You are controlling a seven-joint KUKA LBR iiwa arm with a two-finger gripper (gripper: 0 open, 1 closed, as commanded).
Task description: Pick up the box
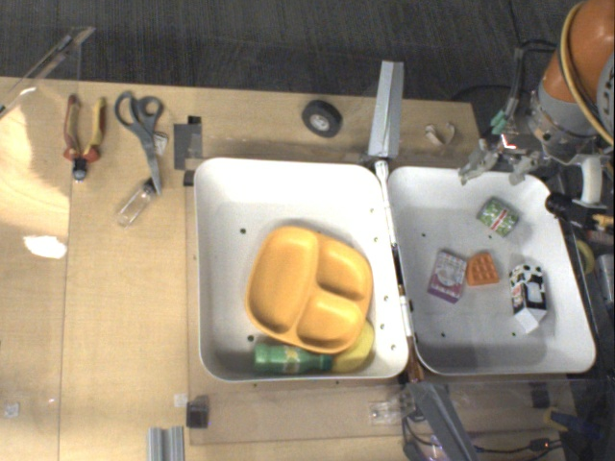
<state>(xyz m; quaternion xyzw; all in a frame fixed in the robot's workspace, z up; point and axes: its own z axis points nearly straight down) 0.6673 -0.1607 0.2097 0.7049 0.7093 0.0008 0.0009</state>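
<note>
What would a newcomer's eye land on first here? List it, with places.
First the big yellow tray, face down in the left bin, with a green can poking out under its near edge. Then the small things strewn in the right bin: a purple packet, an orange piece, a green box and a black-and-white carton. The end effector hangs at that bin's far rim.

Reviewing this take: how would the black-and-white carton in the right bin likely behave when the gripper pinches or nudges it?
The black-and-white carton lies flat on the right bin floor, so it probably won't roll or tip. It looks like small cardboard, likely light, and may dent under a hard pinch. On the smooth white floor, a nudge might slide it rather than lift it.
</note>
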